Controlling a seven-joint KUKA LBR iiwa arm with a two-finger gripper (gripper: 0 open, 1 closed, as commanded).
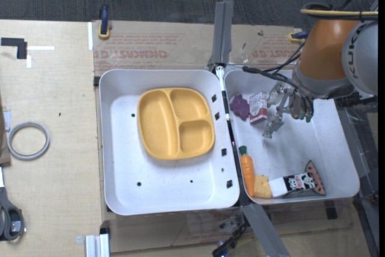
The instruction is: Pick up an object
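Observation:
My gripper [274,125] hangs over the middle of the right bin [337,147], fingers pointing down and slightly apart, with nothing between them. Just to its left lie a small red and white carton [258,107] and a purple toy [239,106] near the bin's back left corner. An orange carrot [246,168] lies along the left wall toward the front. Beside it are a yellow block [261,186], a black and white box [293,183] and a brown wedge [313,174] along the front wall.
The left bin [120,177] holds a yellow divided plate [175,123]. A grey divider post [222,33] rises between the bins at the back. On the bench to the left lie a grey tape ring [26,140] and scissors [11,222].

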